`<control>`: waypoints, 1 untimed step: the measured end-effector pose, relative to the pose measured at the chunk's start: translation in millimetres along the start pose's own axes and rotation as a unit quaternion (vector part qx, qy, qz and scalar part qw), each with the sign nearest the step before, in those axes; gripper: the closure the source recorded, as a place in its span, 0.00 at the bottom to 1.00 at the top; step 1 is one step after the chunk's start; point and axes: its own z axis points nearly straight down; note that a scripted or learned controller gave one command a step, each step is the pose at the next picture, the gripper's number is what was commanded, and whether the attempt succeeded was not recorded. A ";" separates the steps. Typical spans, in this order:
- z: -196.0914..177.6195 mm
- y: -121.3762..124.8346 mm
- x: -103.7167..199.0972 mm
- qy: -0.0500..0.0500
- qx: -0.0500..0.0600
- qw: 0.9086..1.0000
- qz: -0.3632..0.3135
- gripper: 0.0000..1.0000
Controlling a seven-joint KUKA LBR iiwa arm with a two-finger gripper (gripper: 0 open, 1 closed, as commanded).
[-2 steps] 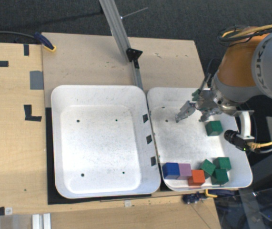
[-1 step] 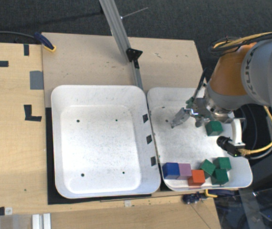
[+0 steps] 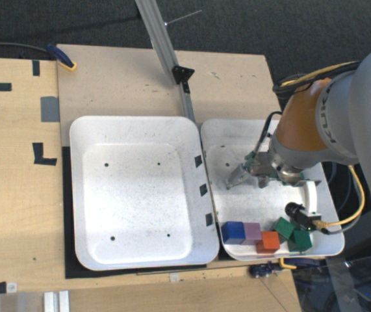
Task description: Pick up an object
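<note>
Several small blocks lie along the near edge of the right bin (image 3: 227,138): a blue cube (image 3: 233,231), a pale purple cube (image 3: 253,231), an orange cube (image 3: 269,241) and two green blocks (image 3: 284,226) (image 3: 300,240). My gripper (image 3: 248,179) hangs over the middle of that bin, above its bare floor and well behind the blocks. Its fingers are spread open, one fingertip (image 3: 232,181) pointing left, with nothing between them.
The left bin (image 3: 81,135) sits beside the right one, sharing a raised wall. A grey metal strut (image 3: 162,38) slants down from the top to the bins' junction. A black cable plug (image 3: 294,209) and a yellow cable (image 3: 341,221) hang by the right bin's right rim.
</note>
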 end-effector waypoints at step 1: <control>-13.0 1.6 1.1 0.000 -0.002 1.000 -0.001 1.00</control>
